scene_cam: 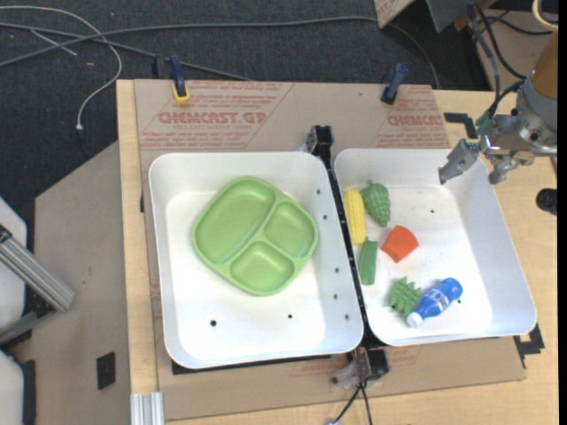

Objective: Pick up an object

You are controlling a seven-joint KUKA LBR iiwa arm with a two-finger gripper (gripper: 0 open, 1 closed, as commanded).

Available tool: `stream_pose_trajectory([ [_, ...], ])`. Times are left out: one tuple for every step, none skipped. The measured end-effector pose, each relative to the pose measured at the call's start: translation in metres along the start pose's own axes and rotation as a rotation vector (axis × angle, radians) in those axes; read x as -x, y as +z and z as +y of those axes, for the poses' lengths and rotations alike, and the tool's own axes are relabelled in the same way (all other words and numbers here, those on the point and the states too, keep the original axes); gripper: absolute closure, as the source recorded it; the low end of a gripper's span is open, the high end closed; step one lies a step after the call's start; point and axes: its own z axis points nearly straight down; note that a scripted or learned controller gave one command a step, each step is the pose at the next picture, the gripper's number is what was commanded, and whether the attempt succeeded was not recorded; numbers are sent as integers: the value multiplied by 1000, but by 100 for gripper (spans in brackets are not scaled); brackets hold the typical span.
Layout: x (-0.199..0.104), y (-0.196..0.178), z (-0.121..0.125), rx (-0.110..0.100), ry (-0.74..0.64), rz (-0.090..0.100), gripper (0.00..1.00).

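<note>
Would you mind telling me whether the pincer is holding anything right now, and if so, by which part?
Nothing is held. The pincer hangs open above the right bin's far corner, apart from the toys lying there.

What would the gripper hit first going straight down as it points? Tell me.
Most likely bare floor of the right bin near its far right corner. The gripper, fingers spread, hangs over that corner, and the toys, such as the orange block, lie well off to the left. Depth is uncertain from this slant.
</note>
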Motion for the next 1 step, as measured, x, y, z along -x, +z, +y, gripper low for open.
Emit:
stream_pose_trajectory([
  [0, 0, 0, 0, 0, 0, 0],
])
